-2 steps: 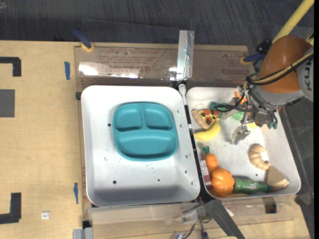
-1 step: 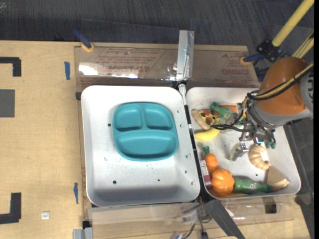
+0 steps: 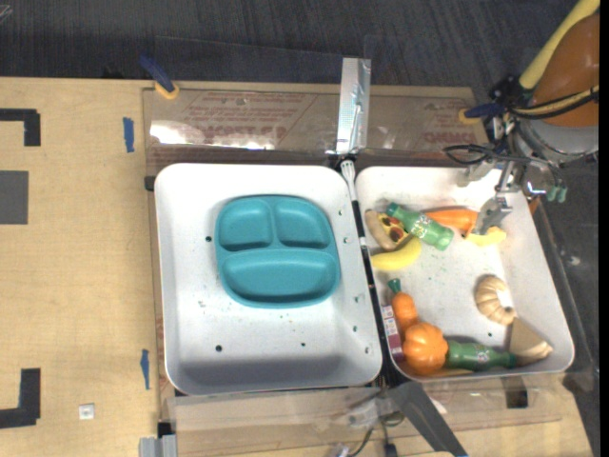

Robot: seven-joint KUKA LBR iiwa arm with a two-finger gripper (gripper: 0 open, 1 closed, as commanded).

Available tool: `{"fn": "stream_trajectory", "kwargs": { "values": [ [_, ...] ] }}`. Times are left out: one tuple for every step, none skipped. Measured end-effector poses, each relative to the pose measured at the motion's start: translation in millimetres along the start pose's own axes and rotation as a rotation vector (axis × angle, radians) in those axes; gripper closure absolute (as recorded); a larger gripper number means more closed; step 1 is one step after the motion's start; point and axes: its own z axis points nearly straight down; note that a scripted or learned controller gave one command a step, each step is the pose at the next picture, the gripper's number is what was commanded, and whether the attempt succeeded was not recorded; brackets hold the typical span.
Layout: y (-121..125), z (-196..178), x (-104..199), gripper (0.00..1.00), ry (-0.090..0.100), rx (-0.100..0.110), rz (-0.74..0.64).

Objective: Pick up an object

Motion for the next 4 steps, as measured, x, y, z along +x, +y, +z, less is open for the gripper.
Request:
{"fn": "stream_trajectory", "kwargs": {
  "values": [
    [34, 55, 6, 0.00, -0.001, 0.000, 0.001],
    [52, 60, 117, 0.00, -0.002, 0.000, 0.145],
    [94, 60, 69, 0.00, -0.008, 0.000, 0.091],
    [26, -26, 119, 0.00, -0.001, 0.003, 0.207]
  ]
}}
